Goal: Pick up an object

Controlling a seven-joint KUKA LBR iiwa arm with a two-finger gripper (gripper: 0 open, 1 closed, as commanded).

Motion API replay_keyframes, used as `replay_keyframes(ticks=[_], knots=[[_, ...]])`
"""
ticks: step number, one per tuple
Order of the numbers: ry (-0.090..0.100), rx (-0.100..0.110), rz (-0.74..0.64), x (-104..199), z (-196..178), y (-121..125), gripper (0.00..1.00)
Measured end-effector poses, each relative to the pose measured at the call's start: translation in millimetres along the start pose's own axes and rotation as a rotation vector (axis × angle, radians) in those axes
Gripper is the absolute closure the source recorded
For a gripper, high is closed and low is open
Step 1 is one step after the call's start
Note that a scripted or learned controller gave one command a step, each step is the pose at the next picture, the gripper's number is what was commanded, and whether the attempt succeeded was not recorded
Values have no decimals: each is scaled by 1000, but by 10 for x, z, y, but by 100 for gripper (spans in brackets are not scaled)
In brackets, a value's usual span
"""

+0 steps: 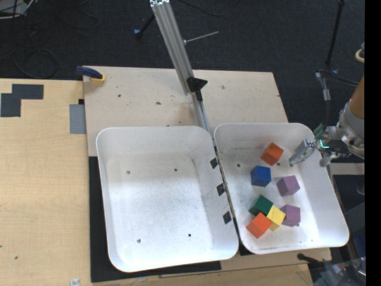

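Camera view, looking down at a slant on a pale wooden table (149, 100) bearing two shallow white bins side by side. Left bin (119, 142) showing only dark specks on its floor. Right bin (333, 219) holding seven small blocks: orange block (272, 154) lying toward the far side, blue block (260, 176) sitting just nearer than it, purple block (288, 185) resting to the right of the blue one. Clustering near the front: green block (260, 205), yellow block (275, 217) touching it, red-orange block (258, 225) pressing against the yellow one, second purple block (291, 215) sitting just beside the yellow one on its right.

Reaching in from the right edge, gripper (300, 154) hanging over the far right part of the right bin, near the orange block and apart from it, above and beyond the first purple block. Fingers (297, 155) seeming to grasp nothing, no block showing between them; whether spread or clenched, impossible to tell from this angle.

Slanting up from between the bins, a grey metal rail (175, 46) carrying a checkered marker (159, 0) at its top. Lying at the table's far left corner, a blue and yellow clamp (90, 73).
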State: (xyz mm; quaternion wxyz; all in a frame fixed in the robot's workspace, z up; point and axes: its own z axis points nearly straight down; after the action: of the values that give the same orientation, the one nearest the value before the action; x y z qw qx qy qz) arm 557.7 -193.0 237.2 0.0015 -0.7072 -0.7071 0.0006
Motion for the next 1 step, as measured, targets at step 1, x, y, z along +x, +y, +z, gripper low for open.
replay_keyframes(ticks=[1], knots=[[1, 6, 1, -87, 583, 7, 0]])
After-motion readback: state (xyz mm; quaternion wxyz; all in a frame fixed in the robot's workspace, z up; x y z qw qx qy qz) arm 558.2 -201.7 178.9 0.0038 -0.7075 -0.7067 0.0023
